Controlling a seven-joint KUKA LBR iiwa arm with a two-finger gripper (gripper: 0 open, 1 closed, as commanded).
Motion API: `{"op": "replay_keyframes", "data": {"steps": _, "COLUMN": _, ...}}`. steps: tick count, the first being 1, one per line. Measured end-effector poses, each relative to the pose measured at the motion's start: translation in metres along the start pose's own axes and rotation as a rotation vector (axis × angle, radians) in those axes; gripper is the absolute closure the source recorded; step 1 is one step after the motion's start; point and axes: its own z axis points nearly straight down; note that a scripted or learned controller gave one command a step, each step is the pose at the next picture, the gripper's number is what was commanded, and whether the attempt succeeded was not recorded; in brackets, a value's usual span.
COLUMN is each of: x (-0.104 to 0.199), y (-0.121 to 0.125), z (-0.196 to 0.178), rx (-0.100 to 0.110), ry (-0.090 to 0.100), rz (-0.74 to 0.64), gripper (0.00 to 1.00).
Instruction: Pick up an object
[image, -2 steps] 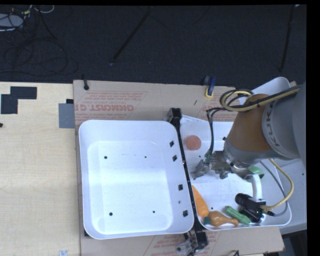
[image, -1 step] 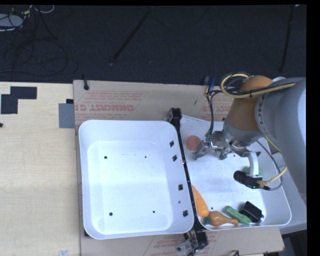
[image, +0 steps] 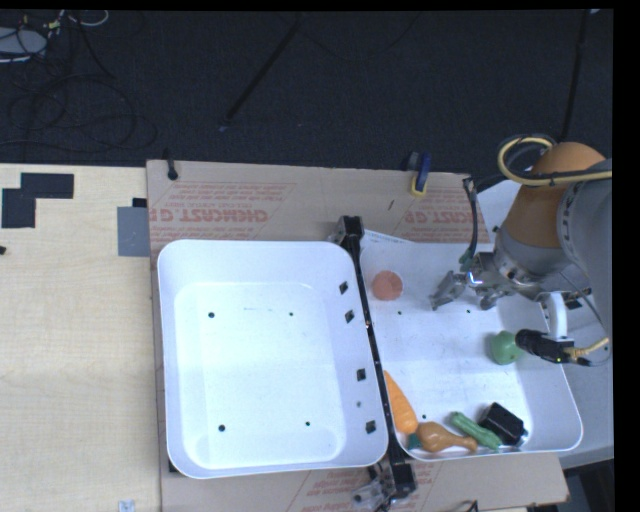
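1. At nine o'clock, the pale wooden bench top (image: 70, 330) carries dark flat patches and a grey square near its upper edge.
2. Just right of it, a sheet of brown cardboard (image: 300, 205) lies under both bins; red print on it reads mirrored and upside down, and I cannot read it with certainty.
3. Toward seven o'clock sits the left white bin (image: 185, 275), showing a few small dark dots on its floor.
4. Down the middle, a black clamp strip (image: 362, 330) joins the two bins from twelve o'clock to six o'clock.
5. The right white bin (image: 545, 420) holds the objects. A pink ball (image: 387, 286) rests near its upper left corner, at about one o'clock from the frame's centre.
6. Along the bin's lower edge, near five o'clock, an orange carrot (image: 400, 402) lies by the strip, beside a tan-orange piece (image: 442, 437), a green stick-like toy (image: 476, 430) and a black block (image: 503, 423), all close together.
7. A green ball (image: 503, 347) sits at roughly four o'clock, just beside a black cylindrical part of the arm.
8. The gripper (image: 452, 290) hangs at three o'clock, between the pink ball and the green ball, touching neither; its fingers appear spread apart with nothing between them.
9. A blue clip (image: 419, 170) pinches the cardboard's top edge; beyond lies a dark floor with cables.
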Motion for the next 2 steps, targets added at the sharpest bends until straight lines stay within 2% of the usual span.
{"op": "replay_keyframes", "data": {"steps": 1, "x": 0.074, "y": 0.001, "z": 0.002, "rx": 0.011, "ry": 0.004, "rz": -0.006, "gripper": 0.00}}
{"op": "replay_keyframes", "data": {"steps": 2, "x": 0.038, "y": 0.010, "z": 0.000, "rx": 0.002, "ry": 0.002, "rz": -0.002, "gripper": 0.00}}
